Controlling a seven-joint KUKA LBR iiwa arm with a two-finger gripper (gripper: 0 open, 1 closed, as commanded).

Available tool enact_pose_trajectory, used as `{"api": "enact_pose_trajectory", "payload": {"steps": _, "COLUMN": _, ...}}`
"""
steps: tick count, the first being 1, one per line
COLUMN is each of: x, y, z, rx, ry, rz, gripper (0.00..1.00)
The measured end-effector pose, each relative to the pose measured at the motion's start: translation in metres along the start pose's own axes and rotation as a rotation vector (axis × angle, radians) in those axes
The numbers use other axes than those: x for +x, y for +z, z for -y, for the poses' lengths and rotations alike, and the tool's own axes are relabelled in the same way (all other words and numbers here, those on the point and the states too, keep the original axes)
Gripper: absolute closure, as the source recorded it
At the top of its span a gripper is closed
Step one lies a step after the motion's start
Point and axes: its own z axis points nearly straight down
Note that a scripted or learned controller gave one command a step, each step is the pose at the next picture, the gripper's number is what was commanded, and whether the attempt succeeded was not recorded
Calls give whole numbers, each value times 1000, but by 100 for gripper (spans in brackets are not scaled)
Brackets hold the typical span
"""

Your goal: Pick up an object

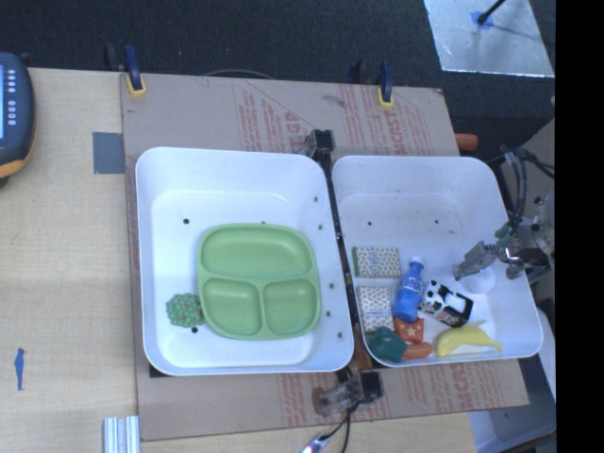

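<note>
Object to pick up: none lifted yet, as far as can be seen. Nothing visible in the two-finger gripper; jaws too small and blurred to call apart or together. Poised low over the right side of the right-hand white bin, over bare floor, apart from every item.

Closest to it, just to the near-left: a small black-and-white boxy toy. Beside that, further left, a blue plastic bottle lying on the bin floor with its cap toward the far side. Nearer still, along the near wall: a yellow plastic banana, an orange-red toy piece and a dark teal lump, all crowded together and partly touching. Against the left wall of the same bin, two square patterned pads, one behind the other.

Across the divide, in the left-hand white bin: a light green divided plastic plate in the middle and a small green bumpy ball touching its near-left edge.

Judged progress: early, approach stage at most. Still to do: settle over one item, likely the black-and-white toy or the bottle given the closeness, descend, close on it, raise it clear of the bin. Crowding at the near wall likely to make the banana and its neighbours harder to take cleanly.
</note>
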Motion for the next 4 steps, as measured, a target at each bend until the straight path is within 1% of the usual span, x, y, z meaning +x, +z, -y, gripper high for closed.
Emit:
{"api": "enact_pose_trajectory", "payload": {"steps": 1, "x": 32, "y": 41, "z": -105, "rx": -6, "ry": -9, "rz": 1, "gripper": 0}}
{"api": "enact_pose_trajectory", "payload": {"steps": 2, "x": 84, "y": 25, "z": -13, "rx": 7, "ry": -1, "rz": -4, "gripper": 0}}
{"api": "enact_pose_trajectory", "payload": {"steps": 3, "x": 98, "y": 102, "z": -58, "rx": 2, "ry": -4, "rz": -3, "gripper": 0}}
{"api": "enact_pose_trajectory", "payload": {"steps": 4, "x": 59, "y": 96, "z": -59, "rx": -10, "ry": 2, "rz": -2, "gripper": 0}}
